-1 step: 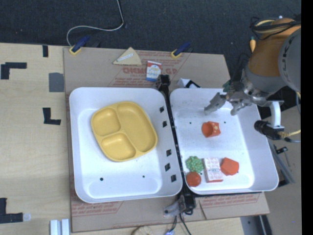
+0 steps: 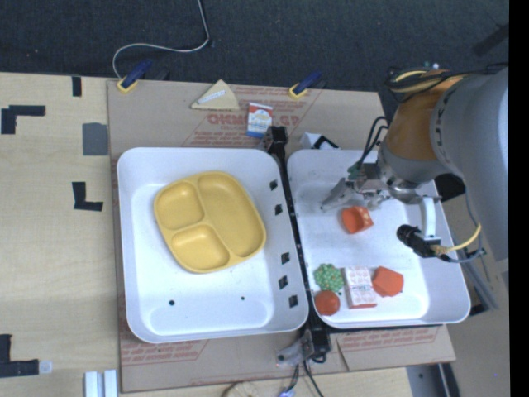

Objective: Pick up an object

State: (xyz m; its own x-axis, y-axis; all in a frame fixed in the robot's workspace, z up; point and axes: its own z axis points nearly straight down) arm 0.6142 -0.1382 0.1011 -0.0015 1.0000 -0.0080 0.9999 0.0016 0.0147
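**Gripper low in right bin, beside orange-red object**

Arm point(image 2: 450, 139) enters from the right, grey body with orange band above the wrist, and reaches down into the right bin point(image 2: 318, 168). Gripper point(image 2: 351, 195) sits over the upper middle of that bin. Its fingers point(image 2: 335, 198) point toward the bin's left side and look spread apart, with nothing seen between them.

An orange-red object point(image 2: 357, 219) lies on the bin floor just beside and below the gripper; contact cannot be judged from this angle.

Other contents of the right bin, grouped along the near edge: a green bumpy item point(image 2: 328, 276), a red round item point(image 2: 327, 303) touching it below, a small white and red packet point(image 2: 359, 287) just to the right, and an orange-red piece point(image 2: 388, 282) beside the packet. All are well apart from the gripper.

Left bin point(image 2: 136, 304) holds a yellow three-compartment plate point(image 2: 208, 220), lying flat and turned at an angle.

Behind the bins, on the cardboard sheet point(image 2: 165, 110): a small red, white and blue carton point(image 2: 259, 120) and a tan wedge point(image 2: 216, 96).
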